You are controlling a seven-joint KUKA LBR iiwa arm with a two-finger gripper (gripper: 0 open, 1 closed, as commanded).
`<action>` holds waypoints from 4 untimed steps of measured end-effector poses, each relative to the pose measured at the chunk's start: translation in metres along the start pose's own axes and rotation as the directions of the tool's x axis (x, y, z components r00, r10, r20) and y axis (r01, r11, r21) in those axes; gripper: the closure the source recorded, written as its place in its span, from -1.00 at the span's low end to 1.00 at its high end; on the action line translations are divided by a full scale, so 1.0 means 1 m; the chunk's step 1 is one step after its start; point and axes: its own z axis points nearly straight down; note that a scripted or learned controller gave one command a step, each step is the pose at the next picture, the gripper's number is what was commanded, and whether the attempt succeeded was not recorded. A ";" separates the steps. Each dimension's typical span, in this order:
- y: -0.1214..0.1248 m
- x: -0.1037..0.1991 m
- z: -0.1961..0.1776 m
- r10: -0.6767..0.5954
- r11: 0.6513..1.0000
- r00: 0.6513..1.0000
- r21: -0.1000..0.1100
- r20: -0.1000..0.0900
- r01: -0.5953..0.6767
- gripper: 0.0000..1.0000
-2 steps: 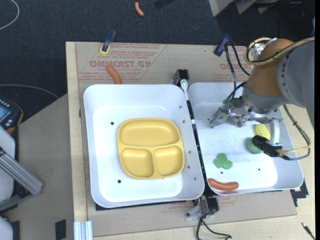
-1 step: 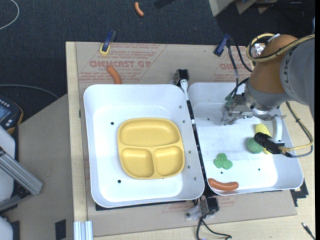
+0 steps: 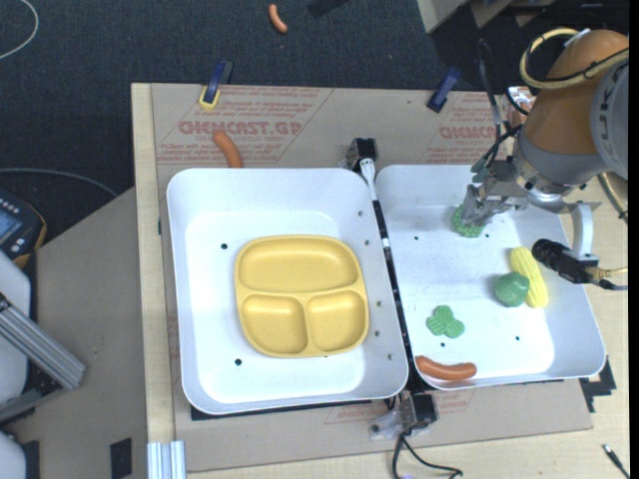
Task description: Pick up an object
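Observation:
My gripper [image 3: 481, 208] is low in the far part of the right bin [image 3: 424, 198], right on top of a small green toy vegetable [image 3: 464, 224], which shows partly at its lower left. The rest of that vegetable is hidden under the gripper. Elsewhere in the same bin lie a yellow corn cob [image 3: 529, 273], a round green piece [image 3: 510, 289] touching the cob, a leafy green piece [image 3: 445, 322] and an orange sausage [image 3: 446, 369] by the near rim.
A yellow divided plate [image 3: 300, 294] sits in the middle of the left bin [image 3: 200, 267]. An orange sausage [image 3: 229, 149] lies on the cardboard behind the left bin, and another [image 3: 278, 18] lies on the floor. Blue clamps [image 3: 214, 85] hold the board's far edge.

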 end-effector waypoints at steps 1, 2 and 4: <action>0.007 0.001 -0.045 -0.001 1.000 1.000 0.000 0.000 0.001 1.00; 0.008 0.001 -0.069 -0.001 1.000 1.000 0.001 -0.001 0.001 1.00; -0.005 0.102 -0.074 -0.005 1.000 1.000 0.009 -0.004 0.005 1.00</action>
